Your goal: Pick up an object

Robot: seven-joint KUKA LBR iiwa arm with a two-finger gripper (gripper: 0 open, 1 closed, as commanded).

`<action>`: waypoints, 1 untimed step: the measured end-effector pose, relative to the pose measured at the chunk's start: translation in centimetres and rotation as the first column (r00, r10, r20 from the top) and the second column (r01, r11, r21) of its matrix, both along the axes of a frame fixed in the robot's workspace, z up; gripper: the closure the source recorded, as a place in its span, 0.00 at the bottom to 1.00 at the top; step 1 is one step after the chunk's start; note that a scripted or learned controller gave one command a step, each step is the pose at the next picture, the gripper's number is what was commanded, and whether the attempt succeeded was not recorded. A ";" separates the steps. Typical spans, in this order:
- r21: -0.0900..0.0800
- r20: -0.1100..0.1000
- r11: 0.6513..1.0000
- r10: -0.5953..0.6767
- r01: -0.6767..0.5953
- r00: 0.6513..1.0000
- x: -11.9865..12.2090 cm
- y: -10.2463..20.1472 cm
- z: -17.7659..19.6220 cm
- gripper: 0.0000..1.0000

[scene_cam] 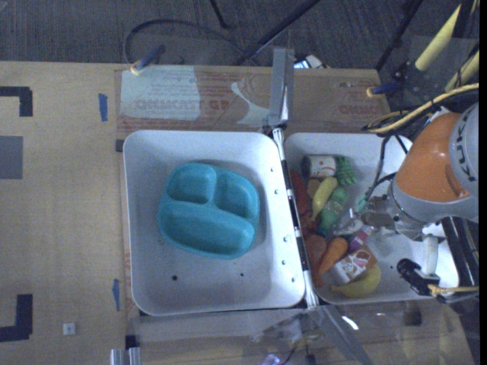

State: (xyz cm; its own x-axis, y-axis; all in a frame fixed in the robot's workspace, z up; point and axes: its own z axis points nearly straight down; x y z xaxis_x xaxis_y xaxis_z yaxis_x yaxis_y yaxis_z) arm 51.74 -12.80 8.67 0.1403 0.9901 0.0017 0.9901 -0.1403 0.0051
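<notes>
Jaws [358, 220]: low in the right bin [396, 280], grip state unclear.
Carrot [332, 254]: just below the jaws, unlifted.
Progress: nothing visibly picked yet.

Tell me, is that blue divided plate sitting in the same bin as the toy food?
No, the blue plate lies alone in the left bin, while the toy food fills the right bin.

I'm looking down on a robot lab: a plywood bench [61, 226] with black and blue tape marks at nine o'clock, two white bins [144, 280], loose cables [190, 33] on grey carpet [91, 14] at twelve, and the arm [441, 169] at three.
</notes>
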 end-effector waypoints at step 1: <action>-0.003 0.003 1.000 -0.006 0.006 1.000 0.0 -0.2 1.1 1.00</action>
